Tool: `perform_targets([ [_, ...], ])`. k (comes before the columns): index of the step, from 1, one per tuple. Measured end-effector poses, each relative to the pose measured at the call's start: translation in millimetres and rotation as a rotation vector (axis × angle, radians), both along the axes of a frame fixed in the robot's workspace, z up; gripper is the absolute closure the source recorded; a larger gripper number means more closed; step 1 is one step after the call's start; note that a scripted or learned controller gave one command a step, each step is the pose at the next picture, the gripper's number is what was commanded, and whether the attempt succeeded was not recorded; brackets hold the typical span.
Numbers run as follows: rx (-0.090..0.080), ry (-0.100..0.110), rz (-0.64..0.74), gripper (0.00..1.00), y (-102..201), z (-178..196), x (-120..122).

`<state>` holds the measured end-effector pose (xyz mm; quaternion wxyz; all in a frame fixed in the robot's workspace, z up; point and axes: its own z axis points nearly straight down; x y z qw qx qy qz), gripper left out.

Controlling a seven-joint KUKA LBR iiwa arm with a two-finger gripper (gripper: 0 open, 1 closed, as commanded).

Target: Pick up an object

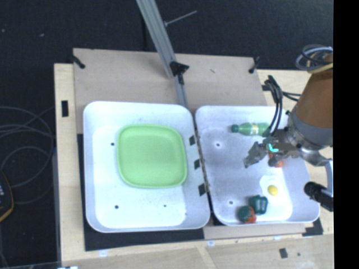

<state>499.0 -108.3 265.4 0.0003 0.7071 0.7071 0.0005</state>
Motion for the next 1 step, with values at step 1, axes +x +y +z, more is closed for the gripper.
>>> perform_targets([
  [1, 0.0, 0.0, 0.0, 0.0, 0.0, 0.0, 0.0],
])
